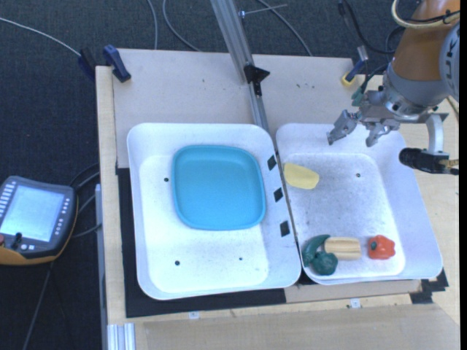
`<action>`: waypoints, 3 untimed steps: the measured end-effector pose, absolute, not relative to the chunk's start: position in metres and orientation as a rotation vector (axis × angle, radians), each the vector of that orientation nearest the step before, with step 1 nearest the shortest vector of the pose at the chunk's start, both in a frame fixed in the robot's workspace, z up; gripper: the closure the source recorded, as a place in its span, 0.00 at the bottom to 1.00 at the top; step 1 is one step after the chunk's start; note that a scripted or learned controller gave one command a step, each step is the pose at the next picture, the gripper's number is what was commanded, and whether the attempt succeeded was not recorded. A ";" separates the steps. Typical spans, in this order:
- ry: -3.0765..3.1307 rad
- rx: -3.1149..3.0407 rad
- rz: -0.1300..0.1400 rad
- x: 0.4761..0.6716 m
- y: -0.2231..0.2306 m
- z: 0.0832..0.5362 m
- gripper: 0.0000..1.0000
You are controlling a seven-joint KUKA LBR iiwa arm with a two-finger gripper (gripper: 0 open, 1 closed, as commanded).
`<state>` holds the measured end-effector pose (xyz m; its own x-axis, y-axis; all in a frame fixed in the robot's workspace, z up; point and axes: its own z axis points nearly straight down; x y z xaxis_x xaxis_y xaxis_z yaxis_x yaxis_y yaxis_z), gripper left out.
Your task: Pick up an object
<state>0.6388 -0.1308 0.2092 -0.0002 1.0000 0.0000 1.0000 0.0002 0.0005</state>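
The gripper (357, 133) hangs spread and empty over the right bin's (416, 195) far edge; likely poised to descend. A yellow piece (300, 176) lies by the bin's left wall (nearest); a green vegetable (319, 255), corn (343, 248) and tomato (380, 247) line its near edge.

Teach pendant (33, 217) left of bench, blue clamp (117, 63), perhaps cables (146, 6) behind

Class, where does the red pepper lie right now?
The red pepper lies in the right bin's near right corner, beside the tan block.
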 end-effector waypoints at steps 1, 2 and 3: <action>2.224 2.223 -0.004 0.647 -0.126 0.155 0.00; 2.224 2.223 -0.004 0.646 -0.125 0.103 0.00; 2.221 2.219 0.003 0.648 -0.125 0.117 1.00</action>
